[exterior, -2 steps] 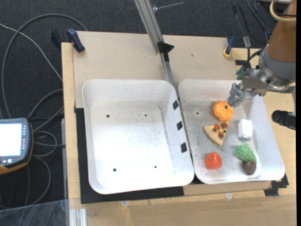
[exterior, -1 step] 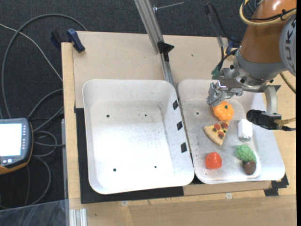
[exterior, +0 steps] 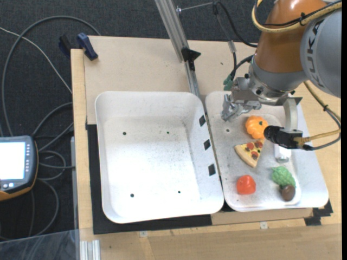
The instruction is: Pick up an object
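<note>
The gripper (exterior: pixel 232 111) hangs over the far end of the right bin (exterior: pixel 313 169), and whether it is open or closed cannot be told. The pumpkin (exterior: pixel 255 127) lies just beside it, nearer the camera. 3 more toys lie in that bin beyond the pumpkin: pizza slice (exterior: pixel 248 153), tomato (exterior: pixel 245 185), broccoli (exterior: pixel 282 176).

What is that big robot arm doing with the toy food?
The robot arm's hand hangs over the top of the right bin, close to an orange pumpkin toy. Nothing shows between its fingers. A pizza slice, a red tomato and a green toy lie in that bin too. It looks ready to try picking one up.
</note>
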### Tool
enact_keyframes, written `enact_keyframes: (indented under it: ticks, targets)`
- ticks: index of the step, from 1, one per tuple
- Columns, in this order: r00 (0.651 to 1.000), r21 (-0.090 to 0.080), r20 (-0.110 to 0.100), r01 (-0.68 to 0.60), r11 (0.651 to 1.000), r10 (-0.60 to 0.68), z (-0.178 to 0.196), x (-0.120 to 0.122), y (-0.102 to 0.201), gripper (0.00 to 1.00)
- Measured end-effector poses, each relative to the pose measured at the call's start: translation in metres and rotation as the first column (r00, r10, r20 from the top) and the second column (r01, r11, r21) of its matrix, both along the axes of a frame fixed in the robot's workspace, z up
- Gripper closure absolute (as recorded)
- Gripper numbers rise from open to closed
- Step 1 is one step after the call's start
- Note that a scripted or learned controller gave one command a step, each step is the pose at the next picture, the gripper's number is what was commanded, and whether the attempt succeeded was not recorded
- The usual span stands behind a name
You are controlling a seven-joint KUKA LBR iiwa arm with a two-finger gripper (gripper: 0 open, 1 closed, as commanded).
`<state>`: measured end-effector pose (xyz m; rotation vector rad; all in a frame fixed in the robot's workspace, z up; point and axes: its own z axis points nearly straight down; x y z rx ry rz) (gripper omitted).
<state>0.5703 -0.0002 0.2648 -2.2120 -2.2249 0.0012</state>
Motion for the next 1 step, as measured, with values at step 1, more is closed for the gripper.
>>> enact_keyframes:
  ticks: [1]
  targets:
    - [1.0, 0.0, 0.002, -0.001, 1.0, 0.001, -0.0148, 0.0122, 0.0569, 1.0]
